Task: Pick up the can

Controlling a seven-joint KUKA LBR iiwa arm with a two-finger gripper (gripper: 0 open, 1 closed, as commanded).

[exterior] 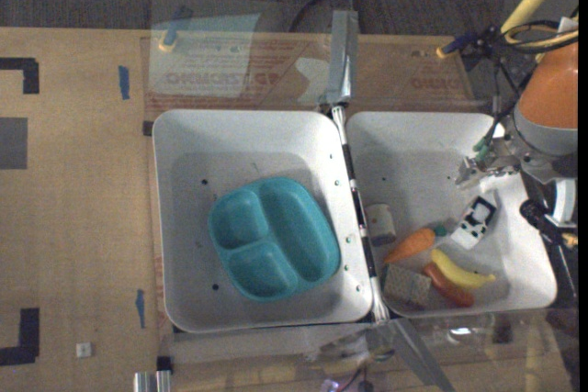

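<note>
A small grey can (379, 221) lies in the right bin (413, 138), against that bin's left wall and just above the carrot. My gripper (475, 164) hangs over the right side of the same bin, below the arm's orange band (551, 87). It is well to the right of the can and a little farther back, with bare bin floor between them. Nothing shows in its grasp.
An orange carrot (411, 244), a yellow banana (461, 271), a red piece (447, 286) and a grey block (407, 286) crowd the right bin's front. A white and black box (476, 220) lies below the gripper. A teal divided plate (274, 237) fills the left bin (184, 161).
</note>
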